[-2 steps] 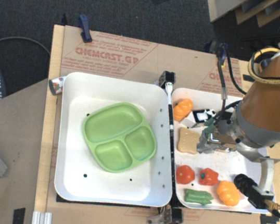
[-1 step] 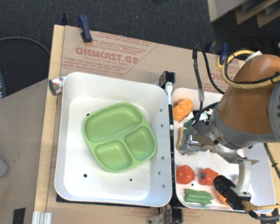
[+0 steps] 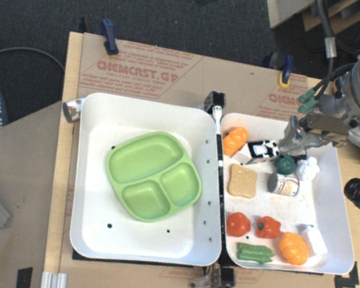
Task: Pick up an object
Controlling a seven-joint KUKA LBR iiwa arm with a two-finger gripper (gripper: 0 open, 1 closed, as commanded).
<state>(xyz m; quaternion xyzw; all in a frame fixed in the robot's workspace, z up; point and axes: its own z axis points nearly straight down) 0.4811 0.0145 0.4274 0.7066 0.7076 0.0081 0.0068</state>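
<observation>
Left bin (image 3: 93, 160): holding a green divided plate (image 3: 154, 176), lying flat.
Right bin (image 3: 336, 226): carrying an orange toy (image 3: 234, 141), a slice of toast (image 3: 242, 182), a tomato (image 3: 238, 224), a red pepper (image 3: 268, 226), a green pod (image 3: 255, 253), a small can (image 3: 284, 186), an orange pumpkin-like toy (image 3: 293, 248).
Gripper (image 3: 290, 148): hanging over the bin's far side, just above a dark green toy (image 3: 286, 165); whether it is grasping anything, I cannot tell.
</observation>
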